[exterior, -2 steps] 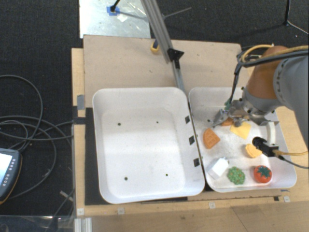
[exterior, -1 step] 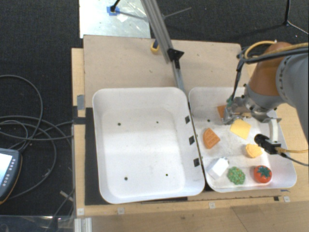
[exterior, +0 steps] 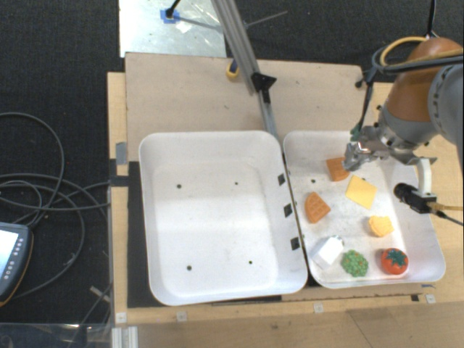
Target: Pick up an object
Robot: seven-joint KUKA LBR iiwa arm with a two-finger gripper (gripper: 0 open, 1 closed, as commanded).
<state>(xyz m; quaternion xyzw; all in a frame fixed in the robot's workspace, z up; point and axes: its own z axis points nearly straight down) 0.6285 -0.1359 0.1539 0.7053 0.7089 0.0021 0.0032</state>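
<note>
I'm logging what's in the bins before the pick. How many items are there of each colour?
Orange: 2, one under the gripper at and one at
Yellow: 2
White: 1
Green: 1
Red: 1
Total: 7, all in the right bin

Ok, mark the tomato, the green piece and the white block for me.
tomato point(exterior: 394, 261), camera view, middle of its red body
green piece point(exterior: 354, 263), camera view, its bumpy top
white block point(exterior: 329, 251), camera view, its top face
</note>
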